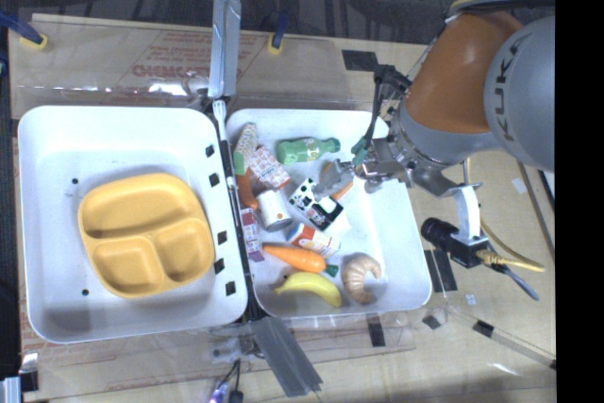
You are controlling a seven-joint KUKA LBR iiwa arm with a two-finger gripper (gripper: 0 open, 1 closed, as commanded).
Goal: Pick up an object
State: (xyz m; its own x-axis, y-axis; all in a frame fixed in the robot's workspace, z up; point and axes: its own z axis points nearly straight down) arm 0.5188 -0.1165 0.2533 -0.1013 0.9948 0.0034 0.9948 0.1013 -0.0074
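Grey KUKA arm reaching over the right-hand shallow white bin from its right edge

The arm's orange band sits above the bin's far right corner, the wrist bent down toward the bin's right wall, where the two-finger gripper hangs just above the clutter; whether its jaws are spread or closed cannot be made out. Just left of it a green plastic bottle lies near the far edge, long axis parallel to that edge, cap pointing right. A black-and-white die sits mid-bin. Near the front edge an orange carrot and a yellow banana lie lengthwise along it. The left-hand bin carries a yellow compartment tray
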